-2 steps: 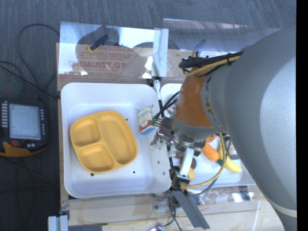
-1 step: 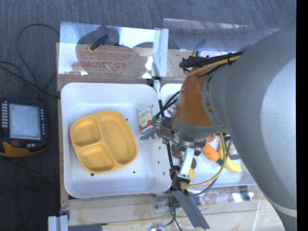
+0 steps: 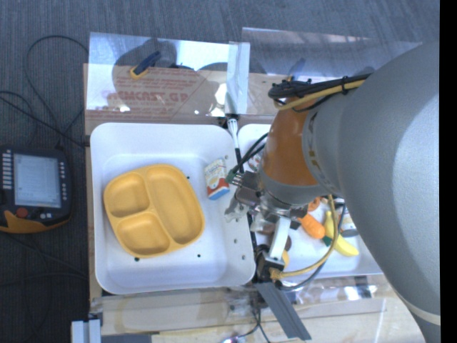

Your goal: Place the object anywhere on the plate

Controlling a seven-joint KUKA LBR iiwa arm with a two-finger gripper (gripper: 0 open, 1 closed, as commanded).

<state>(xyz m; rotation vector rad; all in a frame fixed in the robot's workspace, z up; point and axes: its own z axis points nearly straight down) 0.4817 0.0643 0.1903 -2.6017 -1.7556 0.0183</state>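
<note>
As judged from the layout, was at the pick step, with nothing set on plate (image 3: 153, 209) yet. Noted small carton (image 3: 216, 179) lying in left bin (image 3: 107, 138), just right of plate and apart from it. Found gripper (image 3: 239, 202) low over the wall between bins, just beside carton; could not tell whether open or closed, nor whether carton was gripped. Spotted carrot (image 3: 312, 225) and banana (image 3: 343, 243) in right bin (image 3: 251, 136). Next probably needed: firm hold on carton, lift clear, short move left over plate, release anywhere on it.
</note>
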